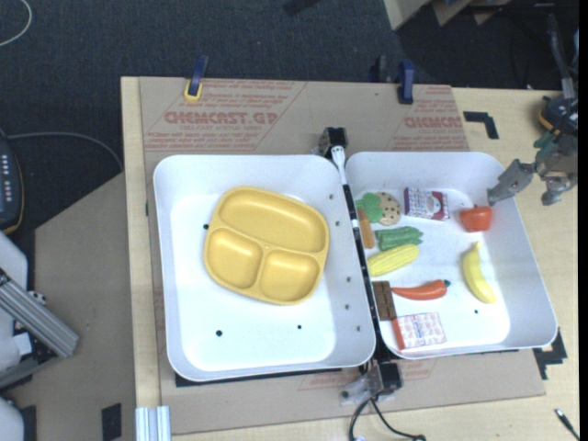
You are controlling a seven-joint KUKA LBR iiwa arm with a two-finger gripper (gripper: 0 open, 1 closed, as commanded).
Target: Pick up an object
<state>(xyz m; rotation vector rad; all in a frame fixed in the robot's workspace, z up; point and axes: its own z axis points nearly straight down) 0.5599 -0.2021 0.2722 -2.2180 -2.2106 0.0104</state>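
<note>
The right bin [528, 274] holds toy food: a red tomato [476, 217], a yellow banana [477, 276], a red chili [420, 290], a corn cob [392, 260], a green pepper [398, 238], a cookie [389, 209] beside a green broccoli piece [370, 204], and a red-and-white packet [424, 203]. My gripper [531, 186] hangs over the bin's far right rim, just up and right of the tomato. Its two grey fingers [507, 183] are spread, with nothing between them.
A yellow three-compartment plate [266, 243] lies in the left bin [184, 320]. A brown bar [382, 300] and a second red-and-white packet [419, 330] lie at the right bin's near left. Blue and yellow clamps [404, 81] hold the cardboard's far edge.
</note>
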